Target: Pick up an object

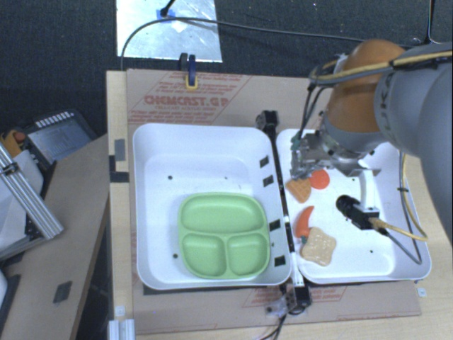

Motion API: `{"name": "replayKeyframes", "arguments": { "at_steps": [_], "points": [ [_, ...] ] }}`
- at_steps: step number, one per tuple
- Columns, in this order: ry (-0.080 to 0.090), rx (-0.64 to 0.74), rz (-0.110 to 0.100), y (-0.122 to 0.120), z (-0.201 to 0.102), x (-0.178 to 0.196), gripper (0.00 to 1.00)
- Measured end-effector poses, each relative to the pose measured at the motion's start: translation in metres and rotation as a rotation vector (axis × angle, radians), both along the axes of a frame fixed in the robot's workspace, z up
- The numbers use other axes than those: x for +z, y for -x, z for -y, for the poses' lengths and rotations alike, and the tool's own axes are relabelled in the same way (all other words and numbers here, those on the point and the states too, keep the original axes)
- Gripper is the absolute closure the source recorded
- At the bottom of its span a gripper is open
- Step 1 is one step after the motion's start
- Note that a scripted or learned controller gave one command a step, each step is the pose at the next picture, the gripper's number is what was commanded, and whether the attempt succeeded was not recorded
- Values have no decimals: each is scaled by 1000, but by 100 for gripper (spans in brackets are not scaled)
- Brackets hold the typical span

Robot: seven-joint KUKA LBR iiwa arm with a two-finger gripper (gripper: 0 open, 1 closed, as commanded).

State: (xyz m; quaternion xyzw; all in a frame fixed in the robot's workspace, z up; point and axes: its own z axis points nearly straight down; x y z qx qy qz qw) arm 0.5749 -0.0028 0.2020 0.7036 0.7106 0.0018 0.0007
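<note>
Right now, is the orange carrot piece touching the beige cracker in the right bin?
Apart. In the camera view, the carrot piece lies just above the cracker, and a thin strip of the white right bin floor shows between them.

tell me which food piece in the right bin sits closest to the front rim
The pale tan, lumpy, bread-like piece. It lies nearest the front rim of the right white bin; the orange pieces all sit farther back.
</note>
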Motion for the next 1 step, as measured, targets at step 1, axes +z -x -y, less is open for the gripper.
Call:
{"name": "replayKeyframes", "arguments": {
  "at_steps": [1],
  "points": [
    [-1, 1, -1, -6, -62, 11, 100]
  ]
}}
